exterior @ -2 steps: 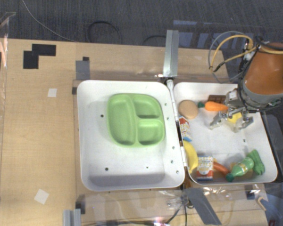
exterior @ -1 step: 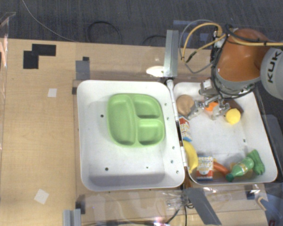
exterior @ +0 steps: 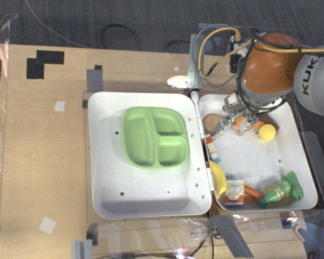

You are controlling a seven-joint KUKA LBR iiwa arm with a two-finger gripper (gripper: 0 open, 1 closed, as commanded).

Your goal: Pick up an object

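— What couldn't you make out?
— My gripper (exterior: 238, 122) blurred over the right bin's (exterior: 291, 161) far edge; its fingers merged with something orange. My arm (exterior: 313, 82) was cut off at the picture's right edge.
— Anything else?
— A brown thing (exterior: 210, 123) sat half hidden beside the gripper.

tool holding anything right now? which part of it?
Cannot tell. The tool is low in the right bin, over something orange beside the yellow ball, but no hold is visible.
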